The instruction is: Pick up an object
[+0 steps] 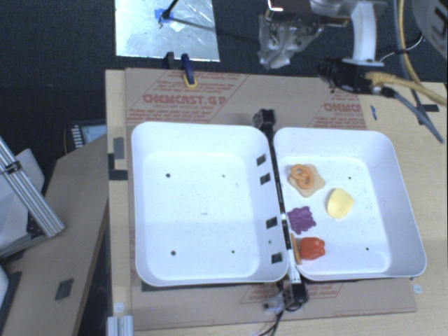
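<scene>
Four small objects, a pretzel piece point(305, 177), a yellow piece point(340, 204), a purple cluster point(302, 219) and a red pepper point(311, 248), lie in the right bin point(392, 187), left half, well below the raised gripper point(278, 47), grasp state indiscernible, nothing seen held.

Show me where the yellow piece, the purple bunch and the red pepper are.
yellow piece point(340, 204): camera view, middle of its top face.
purple bunch point(302, 219): camera view, centre of the cluster.
red pepper point(311, 248): camera view, middle of its body.
</scene>
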### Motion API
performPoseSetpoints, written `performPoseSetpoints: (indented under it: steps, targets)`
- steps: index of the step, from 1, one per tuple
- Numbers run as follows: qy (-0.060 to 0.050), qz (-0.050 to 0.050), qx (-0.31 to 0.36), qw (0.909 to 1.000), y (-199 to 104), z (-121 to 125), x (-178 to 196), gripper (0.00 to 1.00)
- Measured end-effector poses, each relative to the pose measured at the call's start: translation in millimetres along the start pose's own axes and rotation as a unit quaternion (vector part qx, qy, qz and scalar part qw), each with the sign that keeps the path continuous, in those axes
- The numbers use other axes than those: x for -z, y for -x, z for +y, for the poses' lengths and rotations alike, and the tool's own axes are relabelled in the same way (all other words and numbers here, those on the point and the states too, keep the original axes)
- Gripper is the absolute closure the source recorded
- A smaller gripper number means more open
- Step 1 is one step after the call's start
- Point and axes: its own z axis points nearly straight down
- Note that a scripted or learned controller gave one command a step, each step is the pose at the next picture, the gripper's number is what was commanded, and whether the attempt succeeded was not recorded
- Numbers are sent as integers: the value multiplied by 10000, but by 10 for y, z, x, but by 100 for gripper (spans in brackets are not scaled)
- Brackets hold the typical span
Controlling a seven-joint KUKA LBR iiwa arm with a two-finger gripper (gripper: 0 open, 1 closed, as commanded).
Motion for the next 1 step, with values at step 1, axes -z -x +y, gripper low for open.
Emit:
performPoseSetpoints:
  steps: [1]
  targets:
    - [-112,-19,56,9999,-505,195,-1439,100]
